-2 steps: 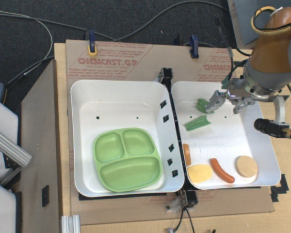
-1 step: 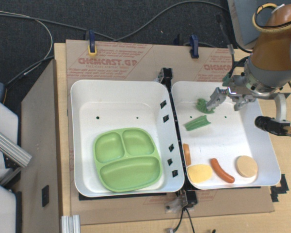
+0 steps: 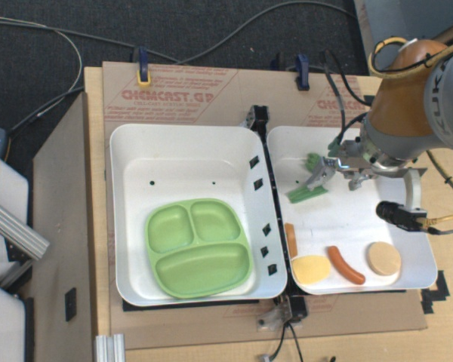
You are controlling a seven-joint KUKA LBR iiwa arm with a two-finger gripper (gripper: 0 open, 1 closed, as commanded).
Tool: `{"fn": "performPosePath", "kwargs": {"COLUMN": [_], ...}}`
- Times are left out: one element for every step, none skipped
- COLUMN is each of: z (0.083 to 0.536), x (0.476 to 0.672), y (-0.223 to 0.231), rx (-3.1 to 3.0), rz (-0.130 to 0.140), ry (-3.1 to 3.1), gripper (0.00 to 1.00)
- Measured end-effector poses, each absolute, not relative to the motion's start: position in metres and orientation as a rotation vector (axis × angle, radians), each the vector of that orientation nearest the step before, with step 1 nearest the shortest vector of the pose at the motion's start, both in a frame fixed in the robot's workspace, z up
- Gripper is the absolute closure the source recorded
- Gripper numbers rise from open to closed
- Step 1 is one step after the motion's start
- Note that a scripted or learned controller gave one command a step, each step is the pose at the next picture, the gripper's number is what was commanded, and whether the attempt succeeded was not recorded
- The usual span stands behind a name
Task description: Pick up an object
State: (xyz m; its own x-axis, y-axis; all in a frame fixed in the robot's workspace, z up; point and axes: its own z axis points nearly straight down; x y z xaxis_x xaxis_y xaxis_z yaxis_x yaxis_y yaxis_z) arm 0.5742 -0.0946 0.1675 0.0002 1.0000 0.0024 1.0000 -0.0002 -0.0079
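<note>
You're looking down on a cardboard-covered surface (image 3: pixel 181 85) with two white bins side by side. The arm (image 3: pixel 408 104) reaches in from the right, over the right bin's far half.

The left bin (image 3: pixel 181 164) has a green three-section plate (image 3: pixel 200 247) lying flat in its near half, touching or almost touching the near wall. There are two small dark dots on the floor beyond it.

The right bin (image 3: pixel 347 217) holds all the small items. The gripper (image 3: pixel 326 172) sits low over the far-left part of this bin, angled toward the divider. You can't tell from this view whether it's apart or together.

The green piece (image 3: pixel 308 193) is right at the gripper tip. Its flat lower end is on the bin floor and its leafy top end is up against the gripper. You can't tell whether it's gripped or just touched.

Four items lie along the near wall, well apart from the gripper:
- The sausage (image 3: pixel 347 265) is reddish and curved, and lies between the two discs.
- The yellow disc (image 3: pixel 311 268) sits in the near-left corner, just beside the sausage.
- The tan disc (image 3: pixel 383 259) sits toward the near-right corner.
- The orange stick (image 3: pixel 291 240) lies along the left wall, its near end at the yellow disc.

On the surface's far edge, a yellow-tipped clamp (image 3: pixel 143 66) sits on the left and a blue clamp (image 3: pixel 302 72) on the right. A black clip (image 3: pixel 258 116) sits at the far end of the divider between the bins.
</note>
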Motion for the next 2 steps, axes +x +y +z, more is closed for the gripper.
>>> {"fn": "performPosePath", "kwargs": {"z": [0.123,0.084], "x": [0.574,0.574], "y": [-0.099,-0.099], "rx": [-2.218,-2.219], "rz": [0.005,0.002], "ry": [-2.216,-2.217], "gripper": [0.00,0.00]}}
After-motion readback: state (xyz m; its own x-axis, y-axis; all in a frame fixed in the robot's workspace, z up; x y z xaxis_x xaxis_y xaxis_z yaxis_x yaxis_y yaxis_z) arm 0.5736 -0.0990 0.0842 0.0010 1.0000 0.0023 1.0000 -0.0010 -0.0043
